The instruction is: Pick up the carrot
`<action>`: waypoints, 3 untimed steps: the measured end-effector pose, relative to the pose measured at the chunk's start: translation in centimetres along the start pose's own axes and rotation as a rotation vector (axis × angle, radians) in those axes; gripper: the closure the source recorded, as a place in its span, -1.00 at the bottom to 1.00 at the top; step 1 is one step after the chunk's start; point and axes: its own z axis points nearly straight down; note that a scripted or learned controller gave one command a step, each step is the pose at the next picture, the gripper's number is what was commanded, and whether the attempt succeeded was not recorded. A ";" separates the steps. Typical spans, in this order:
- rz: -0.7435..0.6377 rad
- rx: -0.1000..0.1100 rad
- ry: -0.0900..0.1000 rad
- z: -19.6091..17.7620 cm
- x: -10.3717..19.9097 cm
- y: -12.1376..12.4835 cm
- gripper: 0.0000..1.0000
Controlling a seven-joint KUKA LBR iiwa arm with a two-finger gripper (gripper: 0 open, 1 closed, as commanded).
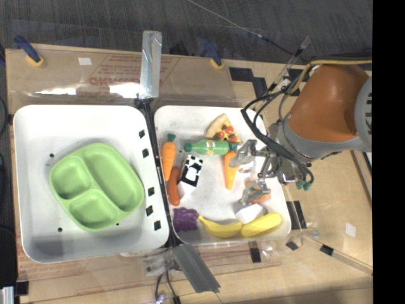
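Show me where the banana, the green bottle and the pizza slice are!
banana [218, 227]: camera view, middle of its curved yellow body.
green bottle [209, 147]: camera view, middle of its side.
pizza slice [221, 128]: camera view, its topped face.

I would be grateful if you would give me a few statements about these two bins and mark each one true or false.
1. The green divided plate lies in the left bin. True.
2. The pizza slice lies on the green plate. False: it lies in the right bin, near its far edge.
3. A green bottle lies on its side in the right bin. True.
4. The banana lies at the far edge of the right bin. False: it lies along the near edge, beside the purple grapes.
5. A carrot lies at the left side of the right bin. True.
6. The gripper hangs over the left bin. False: it is over the right bin.
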 end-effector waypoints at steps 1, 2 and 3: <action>-0.115 0.001 -0.005 13.5 -4.5 -3.2 -1.00; -0.127 0.001 -0.005 12.5 -4.7 -2.8 1.00; -0.302 0.008 -0.013 -3.1 -3.7 -4.8 1.00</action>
